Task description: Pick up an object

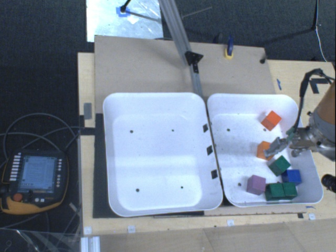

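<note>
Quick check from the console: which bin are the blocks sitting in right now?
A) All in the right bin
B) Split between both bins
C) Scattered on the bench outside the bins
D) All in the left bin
A. The orange blocks, green blocks, blue block and purple block all lie inside the right bin, where the hand reaches in.

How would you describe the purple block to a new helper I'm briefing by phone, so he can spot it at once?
Look at the right-hand white bin, then along its near edge. The purple block sits there, just left of a green block. It is the only purple piece and the leftmost block in that bin.
</note>
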`<state>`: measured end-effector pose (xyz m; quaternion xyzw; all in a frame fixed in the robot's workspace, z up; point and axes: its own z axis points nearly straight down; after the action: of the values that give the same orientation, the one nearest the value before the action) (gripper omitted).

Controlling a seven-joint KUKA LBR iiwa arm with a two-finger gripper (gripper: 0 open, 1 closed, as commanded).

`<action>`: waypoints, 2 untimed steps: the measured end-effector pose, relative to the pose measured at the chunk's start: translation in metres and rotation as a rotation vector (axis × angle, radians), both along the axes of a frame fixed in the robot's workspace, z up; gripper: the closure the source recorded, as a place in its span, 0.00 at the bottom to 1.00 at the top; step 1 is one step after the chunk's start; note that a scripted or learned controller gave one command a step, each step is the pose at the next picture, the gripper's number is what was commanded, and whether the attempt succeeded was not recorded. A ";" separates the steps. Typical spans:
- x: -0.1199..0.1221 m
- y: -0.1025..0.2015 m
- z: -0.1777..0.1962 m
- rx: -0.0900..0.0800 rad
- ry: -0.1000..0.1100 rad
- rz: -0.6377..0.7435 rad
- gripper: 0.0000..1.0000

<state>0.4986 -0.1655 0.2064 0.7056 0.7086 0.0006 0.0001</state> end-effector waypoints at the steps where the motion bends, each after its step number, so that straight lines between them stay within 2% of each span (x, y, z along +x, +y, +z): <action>1: 0.000 0.000 0.000 0.000 -0.001 -0.001 0.00; 2: -0.003 0.010 -0.053 0.001 0.005 -0.001 0.00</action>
<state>0.4956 -0.1553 0.1530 0.7060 0.7082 -0.0006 -0.0019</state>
